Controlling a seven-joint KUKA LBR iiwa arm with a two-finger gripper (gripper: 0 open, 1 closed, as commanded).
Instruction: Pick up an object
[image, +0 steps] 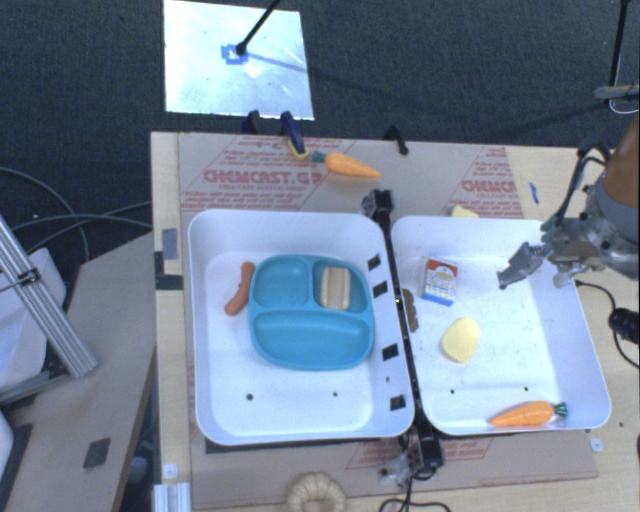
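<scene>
My gripper (538, 274) hangs over the upper right part of the right bin (580, 370), open, with nothing between its fingers. A small red, white and blue carton (440, 280) lies left of it in that bin. Below the carton sits a pale yellow rounded piece (461, 340). An orange carrot (524, 414) lies along the bin's front edge. The left bin (215, 400) bears a blue divided plate (300, 335) with a tan piece (335, 288) in its upper right compartment. An orange sausage (239, 289) lies left of the plate.
A second carrot (346, 165) rests on the cardboard behind the bins. A small yellow piece (463, 211) sits at the right bin's back rim. A black divider (395, 320) runs between the bins. A beige ring (320, 492) lies at the front.
</scene>
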